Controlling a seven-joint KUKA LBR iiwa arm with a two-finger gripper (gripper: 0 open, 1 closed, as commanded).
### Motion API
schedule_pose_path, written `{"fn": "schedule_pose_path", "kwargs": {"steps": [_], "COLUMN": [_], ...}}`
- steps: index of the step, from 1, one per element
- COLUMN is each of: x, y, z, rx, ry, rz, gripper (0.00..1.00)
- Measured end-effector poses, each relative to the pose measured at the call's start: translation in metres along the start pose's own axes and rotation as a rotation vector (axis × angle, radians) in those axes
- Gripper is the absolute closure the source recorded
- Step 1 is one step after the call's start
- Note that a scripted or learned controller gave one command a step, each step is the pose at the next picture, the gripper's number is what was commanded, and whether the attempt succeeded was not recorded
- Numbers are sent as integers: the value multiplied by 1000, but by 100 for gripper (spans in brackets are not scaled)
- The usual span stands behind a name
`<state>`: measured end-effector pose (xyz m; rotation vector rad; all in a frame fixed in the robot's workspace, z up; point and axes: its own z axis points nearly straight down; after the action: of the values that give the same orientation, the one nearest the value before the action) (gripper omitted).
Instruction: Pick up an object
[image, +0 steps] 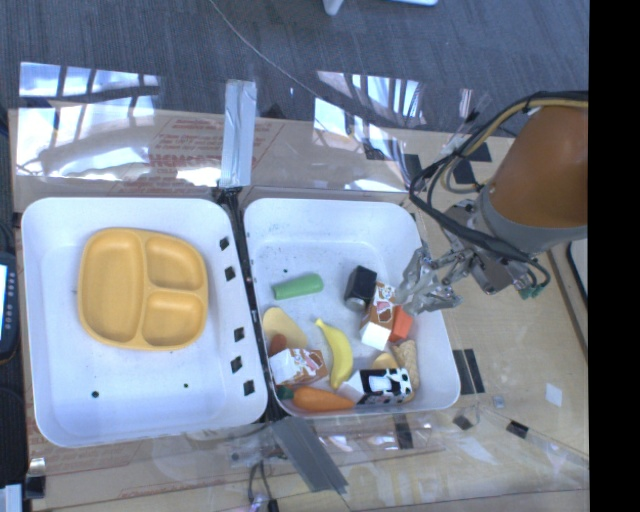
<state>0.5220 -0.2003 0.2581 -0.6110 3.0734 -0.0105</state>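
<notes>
Toys crowd the lower right part of the right bin (330, 215): a banana (337, 350), a carrot (322, 400), a green cylinder (298, 287), a small black box (360, 285), a black-and-white cow-patterned carton (387, 384), and a stack of red, white and orange blocks (388, 322) near the bin's right wall. The claw (420, 288) hangs at that right wall, just beside the blocks; I cannot tell whether it is open or closed. To the left, the other bin (50, 300) holds a yellow divided plate (143, 288). Both bins sit on the counter (520, 400).
</notes>
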Motion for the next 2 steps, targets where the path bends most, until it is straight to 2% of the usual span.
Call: {"fn": "schedule_pose_path", "kwargs": {"steps": [1,2], "x": [9,-29], "y": [43,8], "z": [106,53], "rx": [-14,-6], "ry": [9,2], "rz": [-153,-222], "gripper": [100,100]}}
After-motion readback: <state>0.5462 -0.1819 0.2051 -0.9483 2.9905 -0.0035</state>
